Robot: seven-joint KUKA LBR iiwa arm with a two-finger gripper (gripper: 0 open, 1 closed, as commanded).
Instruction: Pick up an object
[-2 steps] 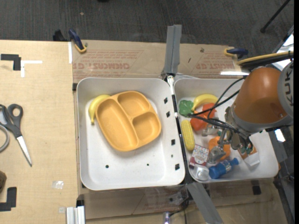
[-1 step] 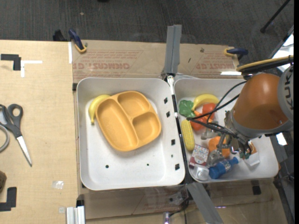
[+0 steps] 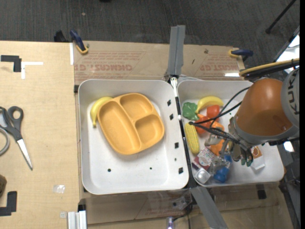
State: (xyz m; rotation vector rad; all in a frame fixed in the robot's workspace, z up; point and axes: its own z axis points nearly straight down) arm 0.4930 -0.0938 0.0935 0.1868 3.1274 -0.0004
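Orange and bulky, the arm's wrist band [image 3: 264, 109] rises highest toward the lens and covers much of the right bin [image 3: 271, 175]. Below it the claw [image 3: 228, 152] reaches down into that bin's heap of small things. Whether it is parted or closed I cannot tell, since wrist and cables hide its tips, and nothing can be seen gripped in it.

Directly under and just beside the claw lie an orange piece [image 3: 217, 146], a crinkled clear wrapper [image 3: 207, 157] and, toward the bin's near edge, a blue item [image 3: 221, 175] next to a silvery cap-like item [image 3: 202, 176]. Left of the claw, a yellow corn cob [image 3: 191, 137] lies along the bin's left wall. Beyond the claw, toward the bin's far wall, sit a green pepper [image 3: 189, 110], a red tomato-like ball [image 3: 213, 111] and a small banana [image 3: 209, 101]. On its right, a small white carton [image 3: 257, 159] rests on the bin floor.

Well apart to the claw's left, the other bin [image 3: 95, 171] carries a yellow divided plate [image 3: 131, 123] with a second banana [image 3: 97, 108] tucked against its far-left rim. Farther left still, scissors [image 3: 18, 132] lie on the wooden bench [image 3: 38, 175].
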